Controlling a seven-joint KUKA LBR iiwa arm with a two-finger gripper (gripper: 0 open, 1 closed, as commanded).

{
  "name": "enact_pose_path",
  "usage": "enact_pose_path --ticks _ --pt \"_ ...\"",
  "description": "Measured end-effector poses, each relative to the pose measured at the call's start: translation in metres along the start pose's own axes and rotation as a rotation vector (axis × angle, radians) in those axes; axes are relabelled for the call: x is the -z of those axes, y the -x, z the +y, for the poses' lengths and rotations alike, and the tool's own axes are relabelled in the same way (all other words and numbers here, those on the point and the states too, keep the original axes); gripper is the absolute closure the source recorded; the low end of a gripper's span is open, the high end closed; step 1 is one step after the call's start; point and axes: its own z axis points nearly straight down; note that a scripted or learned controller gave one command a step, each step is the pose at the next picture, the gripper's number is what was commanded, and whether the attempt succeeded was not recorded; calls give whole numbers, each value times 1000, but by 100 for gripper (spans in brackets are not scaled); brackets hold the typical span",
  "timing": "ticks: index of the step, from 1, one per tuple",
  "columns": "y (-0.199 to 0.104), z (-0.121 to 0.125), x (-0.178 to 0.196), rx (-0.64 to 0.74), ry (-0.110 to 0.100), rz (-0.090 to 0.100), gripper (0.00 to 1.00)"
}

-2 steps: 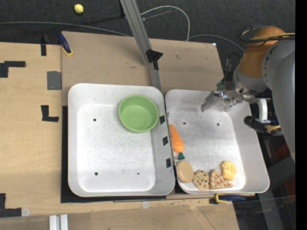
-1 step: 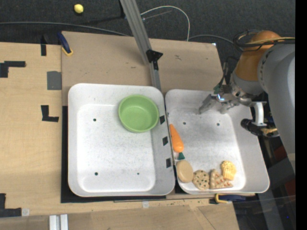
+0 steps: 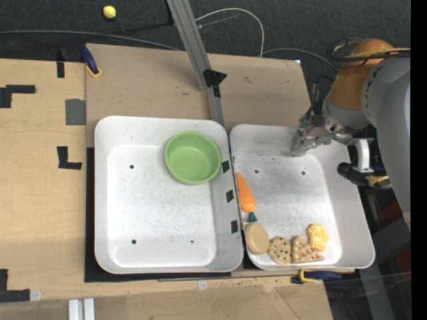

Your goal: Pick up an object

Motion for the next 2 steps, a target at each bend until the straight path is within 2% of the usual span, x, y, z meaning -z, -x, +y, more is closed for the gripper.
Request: enact_pose_path --ticks 1,2 --pt "1 -3 63 -4 8 1 100" --pt "-1 -10 111 -4 7 1 100"
